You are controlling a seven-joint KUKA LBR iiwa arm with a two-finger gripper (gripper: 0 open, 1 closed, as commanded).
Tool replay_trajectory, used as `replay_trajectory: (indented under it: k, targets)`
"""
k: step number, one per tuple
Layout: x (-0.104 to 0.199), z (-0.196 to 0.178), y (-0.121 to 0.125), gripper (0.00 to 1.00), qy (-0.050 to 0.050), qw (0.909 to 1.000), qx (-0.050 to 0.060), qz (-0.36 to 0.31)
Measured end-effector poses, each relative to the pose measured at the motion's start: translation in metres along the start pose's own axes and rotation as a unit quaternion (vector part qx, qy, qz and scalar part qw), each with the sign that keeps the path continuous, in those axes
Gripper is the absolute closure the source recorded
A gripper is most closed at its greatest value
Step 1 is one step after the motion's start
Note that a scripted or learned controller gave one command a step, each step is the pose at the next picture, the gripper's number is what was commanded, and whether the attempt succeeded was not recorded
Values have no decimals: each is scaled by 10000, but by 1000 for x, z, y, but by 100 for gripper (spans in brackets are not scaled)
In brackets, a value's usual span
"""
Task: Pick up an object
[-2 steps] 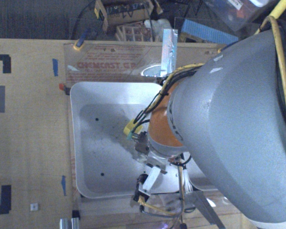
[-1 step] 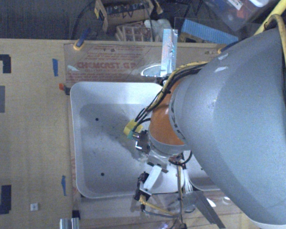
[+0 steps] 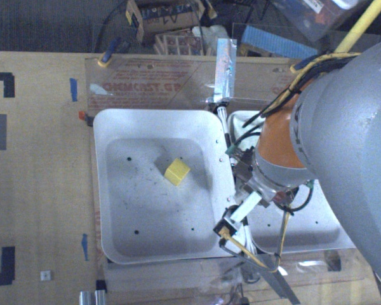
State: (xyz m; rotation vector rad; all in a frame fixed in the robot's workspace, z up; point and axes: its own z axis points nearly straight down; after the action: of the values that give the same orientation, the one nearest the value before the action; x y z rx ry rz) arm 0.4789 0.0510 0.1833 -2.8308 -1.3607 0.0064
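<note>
In the left white bin (image 3: 101, 189), a small yellow block (image 3: 176, 171) lies on the floor just off centre toward 1 o'clock, tilted so its corners point roughly at the bin's walls, and it stands well apart from every wall. Four small dark spots mark the bin floor around it, toward 10, 2, 5 and 7 o'clock, none touching the block. At 3 o'clock from the block, across the shared edge of the two bins, the grey arm (image 3: 343, 145) comes in from the right and covers most of the right white bin (image 3: 305, 234), of which a strip of floor and the near rim show at 5 o'clock. The orange band (image 3: 276, 145) sits above the wrist, over the right bin's left part. The gripper (image 3: 247, 176) hangs below the band, close to the divide between the bins and well apart from the yellow block; its working end is turned away under the wrist, so I cannot tell whether it is open or closed, and nothing can be seen held in it. The wooden bench (image 3: 38, 189) spreads out toward 9 o'clock, with black tape corners (image 3: 3, 84) and short strips of blue tape (image 3: 73, 89) on it. Toward 12 o'clock from the bins lies a clear sheet with faded red lettering (image 3: 152, 84), and a shiny metal post (image 3: 225, 68) stands upright at the point where the two bins meet. Beyond the bench edge at 12 o'clock sits an open cardboard box (image 3: 162, 11).
</note>
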Motion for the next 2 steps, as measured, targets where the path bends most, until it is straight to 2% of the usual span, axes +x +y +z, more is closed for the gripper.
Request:
replay_trajectory:
  k: [1,2]
  targets:
    - [32,0,-26,100,-2,9899,3,1421]
    - [19,-44,-15,100,2,9944,0,1061]
